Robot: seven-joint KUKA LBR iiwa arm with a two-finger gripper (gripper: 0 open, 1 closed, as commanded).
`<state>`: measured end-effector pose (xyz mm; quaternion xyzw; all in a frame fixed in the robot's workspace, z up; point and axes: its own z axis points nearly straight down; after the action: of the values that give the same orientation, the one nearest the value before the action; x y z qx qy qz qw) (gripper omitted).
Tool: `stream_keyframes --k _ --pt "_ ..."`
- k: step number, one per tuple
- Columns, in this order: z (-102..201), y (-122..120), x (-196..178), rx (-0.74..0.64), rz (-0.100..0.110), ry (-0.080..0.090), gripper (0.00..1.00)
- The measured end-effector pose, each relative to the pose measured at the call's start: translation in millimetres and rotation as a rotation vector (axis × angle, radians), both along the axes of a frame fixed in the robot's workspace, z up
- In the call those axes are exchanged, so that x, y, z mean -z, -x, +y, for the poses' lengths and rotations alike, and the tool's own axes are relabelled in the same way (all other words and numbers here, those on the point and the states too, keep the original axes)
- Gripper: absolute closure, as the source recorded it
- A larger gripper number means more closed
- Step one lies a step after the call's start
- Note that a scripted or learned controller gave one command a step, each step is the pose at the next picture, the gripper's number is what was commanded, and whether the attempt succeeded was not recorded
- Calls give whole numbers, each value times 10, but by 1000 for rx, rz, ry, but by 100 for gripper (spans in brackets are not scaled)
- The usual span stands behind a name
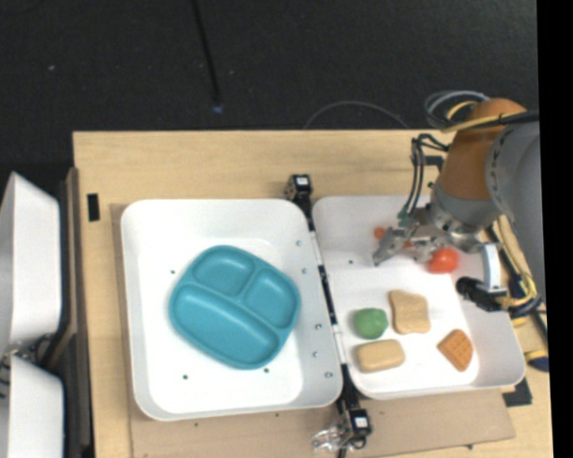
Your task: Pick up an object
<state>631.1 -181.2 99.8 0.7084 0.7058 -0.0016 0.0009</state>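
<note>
The right bin (489, 376) holds a green round piece (370, 323), a tan bread-like slice (409, 311), a tan roll (379, 355) and an orange wedge (455, 349). A red-orange ball (444, 260) lies near the bin's far right. My gripper (407, 244) hangs low over the far part of this bin, just left of the ball and beyond the bread slice. A small red spot (380, 233) shows at the gripper's left tip; I cannot tell what it is. Nothing is clearly seen held.
The left bin (151, 369) carries a teal divided plate (235, 305). The arm's grey body and orange band (467, 165) cover the right bin's far right corner, with cables (499, 282) along its right edge. A ridge (325, 297) separates the bins.
</note>
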Motion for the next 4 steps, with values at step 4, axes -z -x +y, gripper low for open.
stream_keyframes --k 4 --pt "-100 -8 -1814 -7 -9 -2 100"
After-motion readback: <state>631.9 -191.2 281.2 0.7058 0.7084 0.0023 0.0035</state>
